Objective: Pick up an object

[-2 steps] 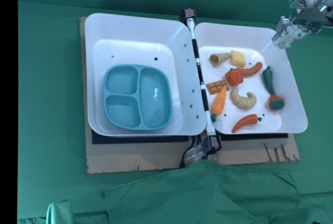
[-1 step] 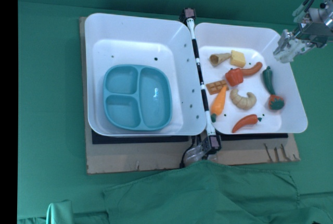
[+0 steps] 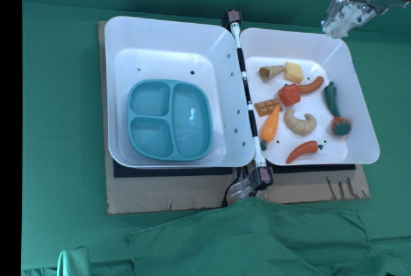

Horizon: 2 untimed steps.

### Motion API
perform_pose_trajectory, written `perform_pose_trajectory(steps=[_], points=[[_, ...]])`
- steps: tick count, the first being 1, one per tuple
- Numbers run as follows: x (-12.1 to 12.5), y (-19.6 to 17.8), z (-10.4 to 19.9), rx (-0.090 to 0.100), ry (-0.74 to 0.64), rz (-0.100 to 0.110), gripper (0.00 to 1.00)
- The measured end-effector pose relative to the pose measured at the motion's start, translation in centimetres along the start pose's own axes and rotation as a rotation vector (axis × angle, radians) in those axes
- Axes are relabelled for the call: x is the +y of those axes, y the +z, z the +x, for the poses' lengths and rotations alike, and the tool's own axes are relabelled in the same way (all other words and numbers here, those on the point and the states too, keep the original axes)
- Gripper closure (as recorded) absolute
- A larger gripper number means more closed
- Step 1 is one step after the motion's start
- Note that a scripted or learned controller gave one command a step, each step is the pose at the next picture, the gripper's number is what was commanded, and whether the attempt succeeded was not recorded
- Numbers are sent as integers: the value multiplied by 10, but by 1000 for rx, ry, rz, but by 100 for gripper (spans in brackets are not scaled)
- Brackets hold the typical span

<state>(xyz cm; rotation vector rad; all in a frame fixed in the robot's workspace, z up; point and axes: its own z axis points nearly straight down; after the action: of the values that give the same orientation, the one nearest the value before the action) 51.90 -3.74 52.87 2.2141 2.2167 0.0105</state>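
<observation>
While gripper hovers — green cloth, 2 bins.

Robot lab bench: green cloth, two white bins.

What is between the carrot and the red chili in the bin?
In the camera view, the croissant lies between the carrot and the red chili, just above the direct line.

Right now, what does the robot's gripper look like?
The gripper has pale, whitish translucent-looking fingers hanging from a silver-grey metal wrist block with dark fittings, at the view's top right. Finer markings are too small to make out.
</observation>
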Motion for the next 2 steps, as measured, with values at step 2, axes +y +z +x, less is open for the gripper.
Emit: perform_pose_trajectory(steps=[2], points=[[124,-38,100,2,-2,2,100]])
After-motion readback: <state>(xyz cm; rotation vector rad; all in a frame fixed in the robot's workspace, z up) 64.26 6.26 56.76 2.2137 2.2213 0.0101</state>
